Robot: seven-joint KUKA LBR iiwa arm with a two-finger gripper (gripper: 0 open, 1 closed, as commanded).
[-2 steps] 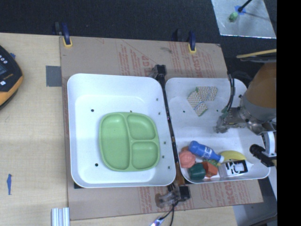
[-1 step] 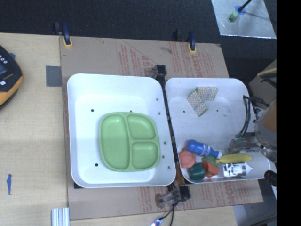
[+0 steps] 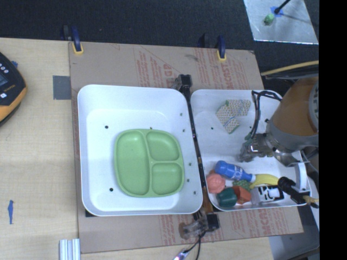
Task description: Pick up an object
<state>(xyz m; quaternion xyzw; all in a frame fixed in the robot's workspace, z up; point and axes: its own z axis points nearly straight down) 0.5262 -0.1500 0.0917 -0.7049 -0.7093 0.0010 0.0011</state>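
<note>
Two shallow white plastic bins sit side by side on a brown cardboard sheet clamped to a pale wooden bench. The left bin holds a pale green plastic plate with three compartments, lying flat near the middle of the bin floor. The right bin holds the loose objects. A patterned grey and tan folded cloth piece lies alone toward the far side. The rest cluster along the near edge: a blue bottle-shaped plastic item with a white end lies on its side, a round salmon-pink ball sits just beside it on the left, a dark green block lies in front of the ball, a small red-orange piece touches the green block, and a yellow banana-shaped toy lies to the right of the blue bottle. The grey arm with its orange band reaches in from the right, and its two-finger gripper hangs over the right bin, above the open floor between the cloth piece and the blue bottle. Nothing can be seen between the fingers, and whether they are spread or closed cannot be told from this angle. A yellow and black handheld device rests at the left edge of the bench.
</note>
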